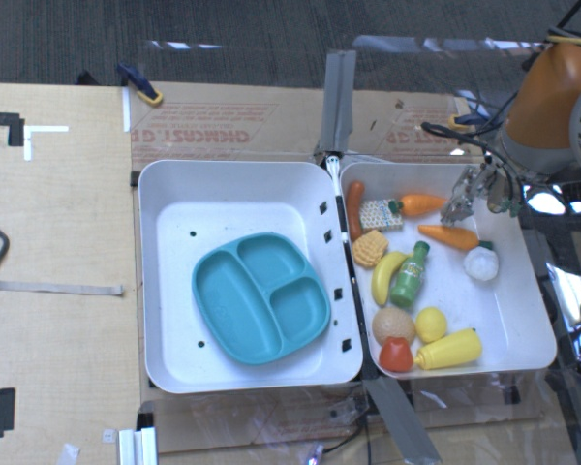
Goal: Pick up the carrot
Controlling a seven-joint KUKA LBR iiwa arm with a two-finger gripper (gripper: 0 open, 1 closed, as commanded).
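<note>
The arm (552,95) enters from three o'clock, at the upper right of the view. Its orange band sits high near the right edge, with grey housing below and beside it. From there the wrist slants down toward eight o'clock, dark cables looping out from it toward nine o'clock. The end effector (462,204) hangs at the wrist's lower end, pointing down and slightly toward seven o'clock. Its metal fingers are small and blurred, so their spacing cannot be made out.
</note>
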